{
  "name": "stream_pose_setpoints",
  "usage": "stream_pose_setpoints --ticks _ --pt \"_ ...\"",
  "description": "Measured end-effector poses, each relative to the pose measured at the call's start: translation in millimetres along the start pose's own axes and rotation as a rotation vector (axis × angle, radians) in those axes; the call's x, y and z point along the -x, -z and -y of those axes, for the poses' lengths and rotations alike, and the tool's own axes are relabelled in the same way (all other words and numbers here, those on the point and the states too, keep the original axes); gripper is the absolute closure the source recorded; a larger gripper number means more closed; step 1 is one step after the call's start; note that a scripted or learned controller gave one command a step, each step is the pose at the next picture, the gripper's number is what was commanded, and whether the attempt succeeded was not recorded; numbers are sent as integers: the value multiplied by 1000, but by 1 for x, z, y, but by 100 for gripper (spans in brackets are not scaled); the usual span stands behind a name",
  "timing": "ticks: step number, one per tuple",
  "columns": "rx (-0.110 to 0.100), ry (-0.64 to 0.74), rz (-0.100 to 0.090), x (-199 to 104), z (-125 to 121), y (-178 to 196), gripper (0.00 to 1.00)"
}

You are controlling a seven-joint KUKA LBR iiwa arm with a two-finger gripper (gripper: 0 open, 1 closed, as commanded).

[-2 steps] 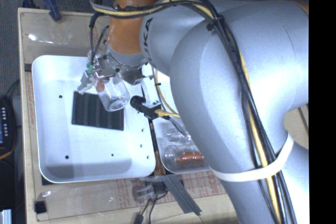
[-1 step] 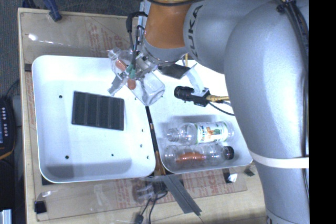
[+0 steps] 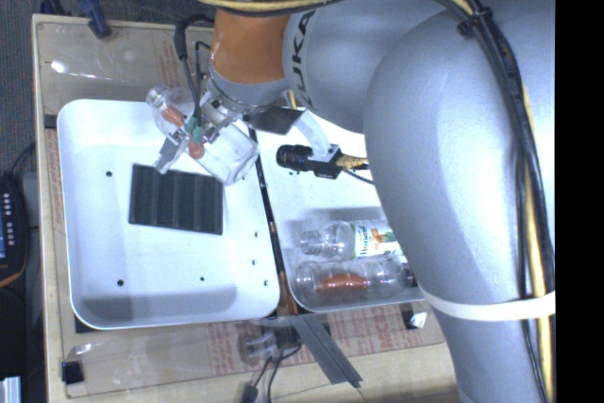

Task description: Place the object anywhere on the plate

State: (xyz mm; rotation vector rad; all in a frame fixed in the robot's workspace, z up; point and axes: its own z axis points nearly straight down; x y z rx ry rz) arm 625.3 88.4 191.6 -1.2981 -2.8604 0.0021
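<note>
A dark ribbed rectangular plate point(image 3: 176, 199) lies flat in the middle of the left white bin point(image 3: 94, 288). Just above the plate's far right corner, a clear plastic bottle point(image 3: 226, 156) with an orange-red patch hangs tilted, its cap end pointing to the upper left. My gripper point(image 3: 179, 149) reaches down from the orange-banded wrist and is shut across the bottle's middle, with one grey finger point(image 3: 168, 156) showing in front of it. The bottle's lower end sits over the bin's right rim area, beside the plate rather than on it.
The right bin point(image 3: 311, 302) holds two clear bottles lying side by side, one with a green-white label point(image 3: 354, 241) and one with reddish contents point(image 3: 349, 279). The big grey arm covers most of the right side. A blue clamp point(image 3: 92, 12) sits at the bench's far left corner.
</note>
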Motion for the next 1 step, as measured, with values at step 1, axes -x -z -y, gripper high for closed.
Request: stream_pose_setpoints --ticks 1 --pt "-1 61 0 40 22 6 100"
